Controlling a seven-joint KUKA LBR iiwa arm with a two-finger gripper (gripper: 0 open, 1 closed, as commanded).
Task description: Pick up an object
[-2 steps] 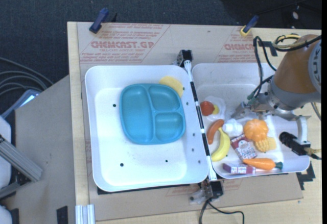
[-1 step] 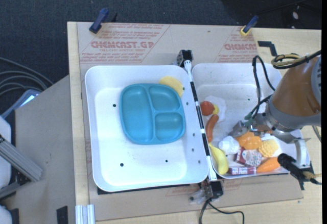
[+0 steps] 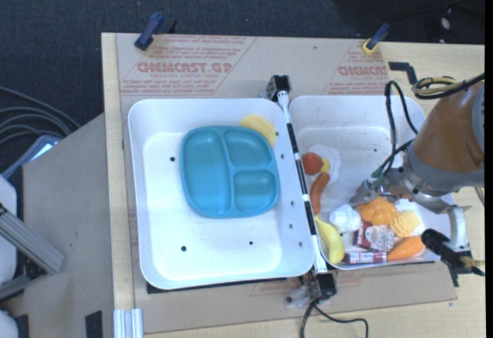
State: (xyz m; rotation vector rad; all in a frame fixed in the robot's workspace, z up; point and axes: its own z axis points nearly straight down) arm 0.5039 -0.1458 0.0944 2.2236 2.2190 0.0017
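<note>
Camera view: whether the fingers [image 3: 370,196] are open or closed I cannot tell, low in the right bin [image 3: 347,109] beside an orange fruit [image 3: 377,211]. Nearby lie a banana [image 3: 331,240], a carrot [image 3: 406,248] and a packet [image 3: 377,238]. Left bin [image 3: 154,252] holds a blue tray [image 3: 229,171].

Two white bins [image 3: 154,198] sit on a pale tan bench [image 3: 115,175] printed with faded red lettering. A turquoise divided tray [image 3: 229,172] lies in one bin beside a yellow piece [image 3: 260,126]. The other bin [image 3: 347,117] holds a yellow banana [image 3: 331,240], orange carrot [image 3: 407,247], orange-red sausage [image 3: 318,191] and red-and-white packet [image 3: 377,236]. The arm [image 3: 454,136] is orange-banded grey.
</note>
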